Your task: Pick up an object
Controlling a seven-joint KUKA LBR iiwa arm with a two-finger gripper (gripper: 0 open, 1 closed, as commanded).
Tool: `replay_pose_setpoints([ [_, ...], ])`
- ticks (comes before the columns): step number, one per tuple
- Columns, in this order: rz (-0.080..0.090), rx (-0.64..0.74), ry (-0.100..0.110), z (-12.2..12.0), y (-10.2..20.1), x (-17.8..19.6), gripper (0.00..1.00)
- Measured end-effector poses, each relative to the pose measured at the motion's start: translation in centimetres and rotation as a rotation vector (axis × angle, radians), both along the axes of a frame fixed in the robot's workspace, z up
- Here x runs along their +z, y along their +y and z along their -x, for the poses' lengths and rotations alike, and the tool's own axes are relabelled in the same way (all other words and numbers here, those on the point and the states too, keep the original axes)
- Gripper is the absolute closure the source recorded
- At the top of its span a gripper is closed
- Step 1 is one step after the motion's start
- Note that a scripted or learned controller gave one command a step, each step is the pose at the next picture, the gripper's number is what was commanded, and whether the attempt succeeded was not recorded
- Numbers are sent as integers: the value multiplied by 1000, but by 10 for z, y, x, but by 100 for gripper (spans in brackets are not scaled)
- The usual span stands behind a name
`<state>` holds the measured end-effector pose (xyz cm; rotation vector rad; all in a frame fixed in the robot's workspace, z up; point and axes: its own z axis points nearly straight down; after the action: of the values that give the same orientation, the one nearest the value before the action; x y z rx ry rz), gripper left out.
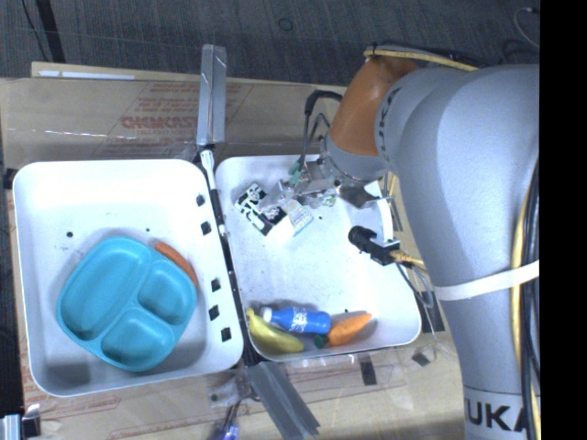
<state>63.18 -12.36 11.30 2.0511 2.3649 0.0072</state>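
Reached into the right bin [404, 314] from the right, gripper [295, 191] low at its far end. Could not tell the gripper's state. Lay along the near wall: banana [271, 335], bottle [301, 320], carrot [348, 327]. Sat in the left bin [55, 186]: blue tray [127, 302].

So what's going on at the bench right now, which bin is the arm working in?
The grey KUKA arm reaches into the right white bin, its claw low at the far end among small black-and-white clutter. A yellow banana, blue bottle and orange carrot lie along that bin's near wall. The left white bin holds a blue divided plate.
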Motion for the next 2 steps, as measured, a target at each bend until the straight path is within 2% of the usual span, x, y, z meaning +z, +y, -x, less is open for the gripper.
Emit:
replay_pose_setpoints([
  [1,-1,160,16,-5,0,-4,0],
  [2,5,246,-9,-15,12,-4,0],
])
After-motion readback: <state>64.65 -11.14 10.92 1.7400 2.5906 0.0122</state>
